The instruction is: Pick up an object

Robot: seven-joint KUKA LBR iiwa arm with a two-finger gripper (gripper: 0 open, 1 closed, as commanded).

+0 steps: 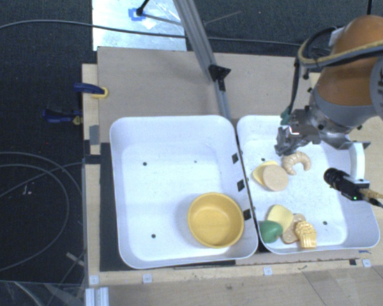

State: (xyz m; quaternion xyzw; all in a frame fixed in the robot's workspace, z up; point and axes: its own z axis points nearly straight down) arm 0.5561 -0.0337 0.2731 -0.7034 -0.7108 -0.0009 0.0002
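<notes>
**Gripper low over right bin, croissant just beside it**

Step in hand, as I read it: final approach to a pick in the right bin. The gripper sits low near the bin's upper-left part, w/ the arm coming in from the right. Can't tell if it's open or closed – the tips are dark & blurred against the wrist, and nothing is visibly held.

To do it well (judgement): pick one target & commit. Nearest candidate is the croissant-shaped piece, just beside the gripper, slightly down-right of it. Centre over its middle, align the grasp across its narrow width, not along the curve, then go straight down. Watch the round tan disc, which lies just beside the croissant, poss. touching – a skewed descent could shove both instead of gripping one.

Other things, further from the gripper: yellow wedge, green piece & a corn-like piece bunched near the bin's front edge, well apart from the tips. The yellow bowl is in the left bin, across the divider – not a sensible target from here

Risk: bin wall is close on the gripper's left, so little room to shift that way
</notes>
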